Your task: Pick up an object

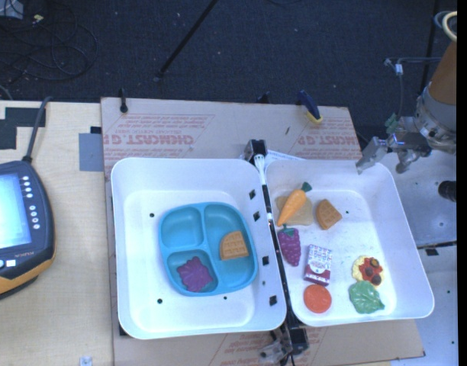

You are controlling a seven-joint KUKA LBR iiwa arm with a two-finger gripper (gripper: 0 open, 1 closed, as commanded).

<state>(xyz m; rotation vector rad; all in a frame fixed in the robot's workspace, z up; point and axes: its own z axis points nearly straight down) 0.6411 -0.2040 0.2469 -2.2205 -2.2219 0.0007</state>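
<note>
The task names no particular object, so the candidates are the toys in the right bin [405, 227]: a carrot [293, 202] and a tan waffle piece [327, 213] toward its far edge, a purple grape bunch [290, 245] by the divider, a small red-and-white carton [319, 264] in the middle, and an orange-red round [318, 299], a green leafy piece [366, 297] and a little pizza-like disc [368, 268] along the near edge. The left bin [134, 242] carries a blue divided tray [180, 227] with a waffle slice [234, 245] and a purple piece [194, 274] in separate compartments.

The gripper [387, 148] hangs over the right bin's far right corner, apart from every toy; its fingers look spread and hold nothing (they are small and partly blurred).

A sound choice would be the waffle piece or the carton, each with room around it. Centre above it, descend straight, and close across the narrow side.
</note>
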